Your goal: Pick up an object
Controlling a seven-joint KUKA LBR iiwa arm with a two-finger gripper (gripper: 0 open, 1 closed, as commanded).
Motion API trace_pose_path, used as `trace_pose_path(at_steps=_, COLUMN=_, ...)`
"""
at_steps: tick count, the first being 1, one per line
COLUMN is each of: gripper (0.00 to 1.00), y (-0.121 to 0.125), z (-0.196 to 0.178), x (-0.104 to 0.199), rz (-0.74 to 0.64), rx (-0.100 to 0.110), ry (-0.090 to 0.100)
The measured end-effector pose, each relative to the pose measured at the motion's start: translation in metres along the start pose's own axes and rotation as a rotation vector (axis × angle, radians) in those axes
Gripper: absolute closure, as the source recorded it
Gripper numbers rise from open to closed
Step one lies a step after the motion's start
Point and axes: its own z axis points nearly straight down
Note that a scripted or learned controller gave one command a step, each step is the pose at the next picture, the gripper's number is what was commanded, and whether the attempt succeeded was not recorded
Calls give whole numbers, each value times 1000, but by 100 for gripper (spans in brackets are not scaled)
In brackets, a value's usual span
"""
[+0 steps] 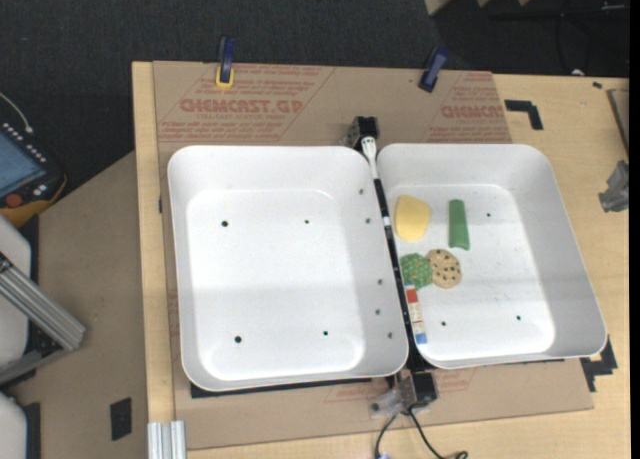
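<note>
Objects lie grouped in the left part of the right bin (560, 247): a yellow piece (411, 217), a green stick (458, 224) just beside it, a green leafy piece (416, 270) and a round cookie (445, 268) touching each other below them. A marker (415, 315) lies along the bin's left wall. The left bin (200, 247) sits alongside on the surface (300, 97). A grey gripper part (615, 187) shows at the right edge; whether it is spread or pressed together, I cannot tell.

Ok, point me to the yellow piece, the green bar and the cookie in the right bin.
yellow piece (412, 217), camera view, middle of its top face.
green bar (458, 224), camera view, midway along its length.
cookie (445, 268), camera view, centre of its speckled face.
</note>
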Motion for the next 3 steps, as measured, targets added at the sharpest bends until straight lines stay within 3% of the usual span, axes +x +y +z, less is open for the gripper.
trace_pose_path(at_steps=1, gripper=100, y=-38, z=-78, x=-4, rz=3, rx=-24, ry=-11)
trace_pose_path(at_steps=2, gripper=100, y=-24, z=62, x=50, rz=-4, rx=-2, ry=1)
trace_pose_path(at_steps=3, gripper=100, y=-36, z=4, x=-7, rz=5, rx=-22, ry=-12)
